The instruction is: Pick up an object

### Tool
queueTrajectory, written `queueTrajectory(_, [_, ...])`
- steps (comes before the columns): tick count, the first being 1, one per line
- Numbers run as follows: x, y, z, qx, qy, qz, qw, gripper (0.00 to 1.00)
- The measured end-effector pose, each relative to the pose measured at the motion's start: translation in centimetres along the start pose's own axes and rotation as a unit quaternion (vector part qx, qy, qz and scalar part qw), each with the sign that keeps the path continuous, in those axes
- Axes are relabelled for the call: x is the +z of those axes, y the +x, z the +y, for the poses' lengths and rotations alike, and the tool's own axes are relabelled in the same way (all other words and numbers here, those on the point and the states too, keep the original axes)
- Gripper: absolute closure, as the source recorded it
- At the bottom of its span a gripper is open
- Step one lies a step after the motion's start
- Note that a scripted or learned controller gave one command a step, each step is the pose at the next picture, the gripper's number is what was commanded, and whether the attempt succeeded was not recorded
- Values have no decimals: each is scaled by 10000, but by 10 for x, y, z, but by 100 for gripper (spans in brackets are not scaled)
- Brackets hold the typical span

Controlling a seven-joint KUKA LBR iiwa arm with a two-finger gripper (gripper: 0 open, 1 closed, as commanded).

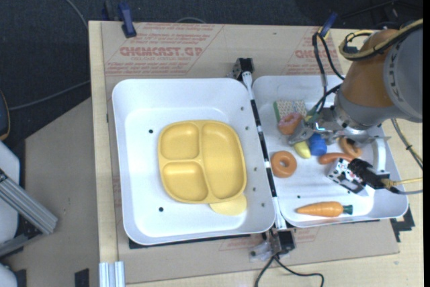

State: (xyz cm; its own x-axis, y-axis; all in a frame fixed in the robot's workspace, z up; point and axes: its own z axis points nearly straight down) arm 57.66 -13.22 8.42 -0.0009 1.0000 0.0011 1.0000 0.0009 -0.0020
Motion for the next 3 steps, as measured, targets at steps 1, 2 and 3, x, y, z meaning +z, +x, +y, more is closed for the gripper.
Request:
queueTrajectory(1, [0,21,-15,2,4,2,10000,0])
queueTrajectory(2, [-10,21,-15,9,-3,1,10000,100])
queueTrajectory(3, [-126,73,22,-3,-23,-3,10000,100])
